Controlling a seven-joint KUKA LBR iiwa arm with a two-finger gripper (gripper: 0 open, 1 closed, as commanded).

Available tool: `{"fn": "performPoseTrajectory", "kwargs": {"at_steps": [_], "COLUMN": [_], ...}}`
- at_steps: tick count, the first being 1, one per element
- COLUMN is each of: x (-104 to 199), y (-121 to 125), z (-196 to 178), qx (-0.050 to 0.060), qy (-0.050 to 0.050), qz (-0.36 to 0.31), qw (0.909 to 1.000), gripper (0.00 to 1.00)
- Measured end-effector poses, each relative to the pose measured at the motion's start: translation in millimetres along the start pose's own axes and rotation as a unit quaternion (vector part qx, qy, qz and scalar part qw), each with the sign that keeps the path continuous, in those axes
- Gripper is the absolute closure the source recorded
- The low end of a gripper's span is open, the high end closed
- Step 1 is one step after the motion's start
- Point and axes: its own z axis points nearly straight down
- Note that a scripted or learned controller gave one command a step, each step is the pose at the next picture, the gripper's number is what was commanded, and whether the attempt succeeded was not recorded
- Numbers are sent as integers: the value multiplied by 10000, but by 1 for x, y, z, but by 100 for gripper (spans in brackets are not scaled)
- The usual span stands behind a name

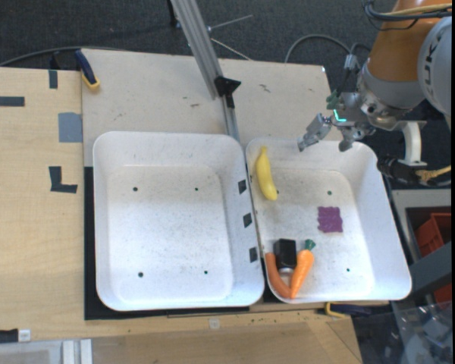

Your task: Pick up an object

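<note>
The right bin [364, 173] holds a yellow banana [265, 174] near its left wall, a flat purple piece [330, 219] toward the middle, and two orange carrots [299, 271] beside a small black block [286, 252] at the front left corner. My gripper [330, 136] hangs over the bin's far rim, well above the objects. Its two fingers [313, 136] stand apart with nothing between them.
The left bin [106, 203] lies next to the right one. A slanted metal pole [201, 44] crosses the back of the bench, ending at a black clamp [227, 86]. A blue-and-yellow tool [87, 70] lies at the back left. Cables run behind the arm.
</note>
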Motion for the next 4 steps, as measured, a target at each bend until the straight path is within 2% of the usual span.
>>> {"fn": "performPoseTrajectory", "kwargs": {"at_steps": [1,3,4], "x": [0,-12,-4], "y": [1,12,13], "z": [-3,103,150], "qx": [-22,5,3], "qy": [-5,-11,-8], "qz": [-6,4,-2], "qw": [10000,10000,10000], "gripper": [0,0,0]}}
